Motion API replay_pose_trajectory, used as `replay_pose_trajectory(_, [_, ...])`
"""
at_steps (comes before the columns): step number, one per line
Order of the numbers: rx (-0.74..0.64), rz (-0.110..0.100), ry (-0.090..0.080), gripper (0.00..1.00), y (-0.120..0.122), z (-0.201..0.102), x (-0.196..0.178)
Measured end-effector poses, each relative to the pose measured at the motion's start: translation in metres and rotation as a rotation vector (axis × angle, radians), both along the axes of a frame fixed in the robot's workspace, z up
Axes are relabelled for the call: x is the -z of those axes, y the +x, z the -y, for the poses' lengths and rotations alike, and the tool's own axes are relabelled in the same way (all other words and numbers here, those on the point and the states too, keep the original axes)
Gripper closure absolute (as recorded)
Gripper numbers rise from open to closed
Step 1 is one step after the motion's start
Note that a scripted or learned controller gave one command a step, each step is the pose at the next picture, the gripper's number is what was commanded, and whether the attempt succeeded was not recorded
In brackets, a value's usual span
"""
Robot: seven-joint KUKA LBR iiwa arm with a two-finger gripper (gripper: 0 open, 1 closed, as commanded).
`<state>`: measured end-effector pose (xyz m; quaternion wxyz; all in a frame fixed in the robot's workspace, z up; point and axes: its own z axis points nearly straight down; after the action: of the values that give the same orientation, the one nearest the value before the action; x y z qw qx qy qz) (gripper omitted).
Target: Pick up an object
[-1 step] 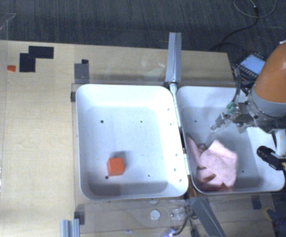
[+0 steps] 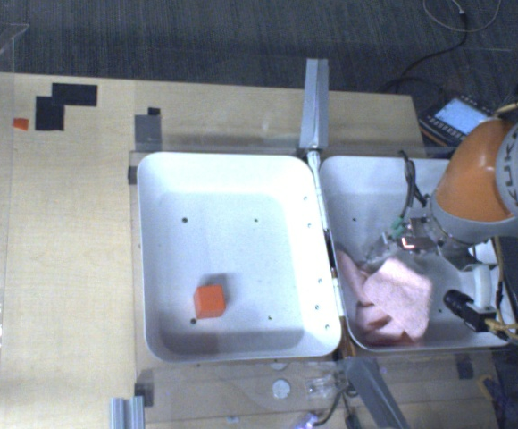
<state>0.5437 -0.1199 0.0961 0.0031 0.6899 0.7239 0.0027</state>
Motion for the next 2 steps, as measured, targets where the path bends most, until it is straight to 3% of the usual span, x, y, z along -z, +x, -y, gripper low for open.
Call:
replay_pose_trajectory(1, [0.002,0.004,-0.001,0.00,0.008,0.002,0.006])
replay_pose_trajectory(2, [-0.005,0.001,0.000,0.00,0.090,0.003,0.008])
